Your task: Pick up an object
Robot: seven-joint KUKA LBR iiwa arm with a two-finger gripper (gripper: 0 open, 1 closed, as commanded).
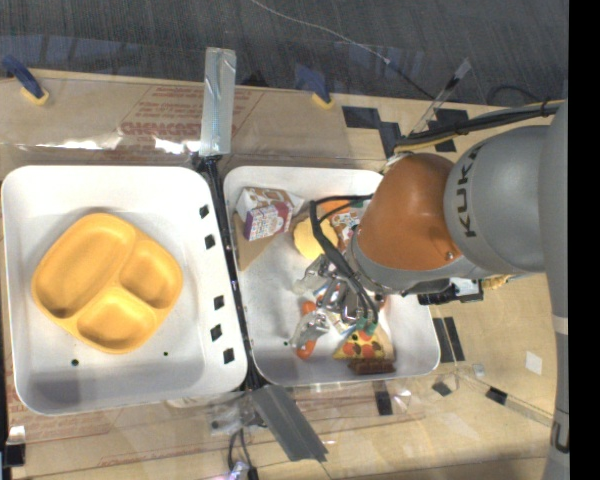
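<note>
My gripper reaches down into the right bin, its metal parts low over a pile of small items. Just under it lies an orange carrot-like piece, and beside that a pizza slice toy near the bin's front wall. A small purple and white carton lies at the bin's back left. A yellow round item shows partly behind the arm's cables. The orange band of the arm hides the bin's right half.
The left bin holds a yellow three-compartment plate. A black divider with clips runs between the bins. Cardboard and tape surround both bins; a metal bracket sits at the front.
</note>
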